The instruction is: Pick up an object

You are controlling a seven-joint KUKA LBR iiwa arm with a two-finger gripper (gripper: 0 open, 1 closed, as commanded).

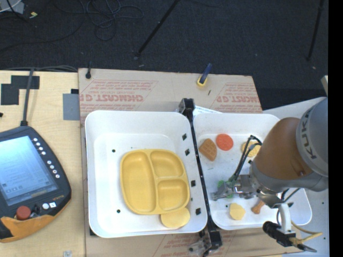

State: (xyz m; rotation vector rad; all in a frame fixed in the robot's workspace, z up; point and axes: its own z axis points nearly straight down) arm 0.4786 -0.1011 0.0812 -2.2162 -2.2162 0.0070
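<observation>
My gripper [222,191] hangs low in the right bin [292,123], near its left wall, with the grey and orange arm [284,154] above it. A small green item [222,184] lies right at the gripper's tip; I cannot see whether it is held. A brown bread-like piece [208,149] and a red-orange disc [224,142] lie farther back in the bin. A yellow chunk [237,212] and a small brown piece [257,207] rest near the front wall. Another yellow item [252,149] is partly hidden behind the arm.
The left bin [102,143] holds a yellow divided tray [155,181] and a pale yellow disc [175,218] at its front. A black divider [194,159] separates the bins. A teach pendant [27,175] lies on the bench at the left.
</observation>
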